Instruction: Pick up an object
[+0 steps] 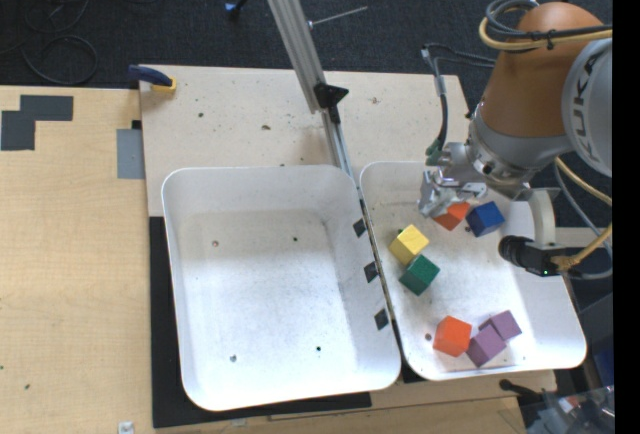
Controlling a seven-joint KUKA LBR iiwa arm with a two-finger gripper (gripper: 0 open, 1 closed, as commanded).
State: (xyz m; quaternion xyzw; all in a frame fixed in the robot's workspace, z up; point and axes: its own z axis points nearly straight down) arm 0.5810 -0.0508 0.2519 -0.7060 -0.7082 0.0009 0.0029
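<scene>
The gripper (443,201) hangs low over the right bin (560,342), just above an orange-red block (453,216) beside a blue cube (485,218). Nearer the divider lie a yellow cube (409,244) and a green cube (420,274), touching. An orange cube (452,335) and two purple blocks (493,336) sit at the front.

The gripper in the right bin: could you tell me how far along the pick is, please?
Done: the gripper has reached the right bin, low over an orange block beside a blue block. In hand: whether it grasps that block cannot be told. Left: lifting an object; the yellow block, green block, another orange block and two purple blocks lie untouched.
</scene>
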